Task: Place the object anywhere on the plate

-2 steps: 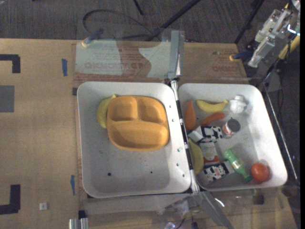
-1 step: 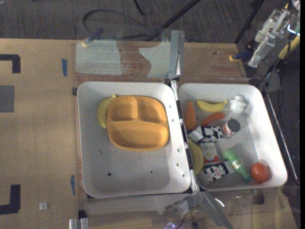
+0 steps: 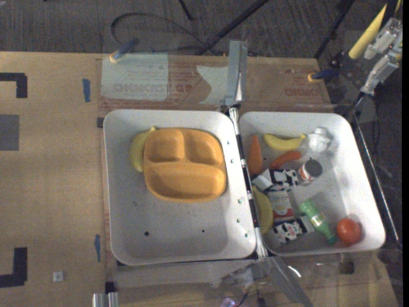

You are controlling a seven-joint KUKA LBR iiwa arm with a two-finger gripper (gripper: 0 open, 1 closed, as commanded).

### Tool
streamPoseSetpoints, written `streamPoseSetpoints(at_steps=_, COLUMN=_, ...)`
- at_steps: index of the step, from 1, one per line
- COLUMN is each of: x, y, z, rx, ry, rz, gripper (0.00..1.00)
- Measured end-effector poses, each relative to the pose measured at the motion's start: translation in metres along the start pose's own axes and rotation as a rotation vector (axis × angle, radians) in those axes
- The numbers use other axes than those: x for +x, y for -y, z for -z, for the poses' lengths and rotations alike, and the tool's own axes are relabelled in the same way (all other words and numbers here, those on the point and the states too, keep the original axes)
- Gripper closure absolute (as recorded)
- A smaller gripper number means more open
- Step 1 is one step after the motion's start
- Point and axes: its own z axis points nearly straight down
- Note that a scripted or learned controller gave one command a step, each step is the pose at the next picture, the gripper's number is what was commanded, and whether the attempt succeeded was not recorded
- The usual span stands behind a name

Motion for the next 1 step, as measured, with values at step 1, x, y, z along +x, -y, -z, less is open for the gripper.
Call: streamPoseSetpoints(at_steps=1, x=-0.0171, y=0.0344, z=0.0240, rx=0.000, ry=0.002, rz=0.182, gripper=0.00)
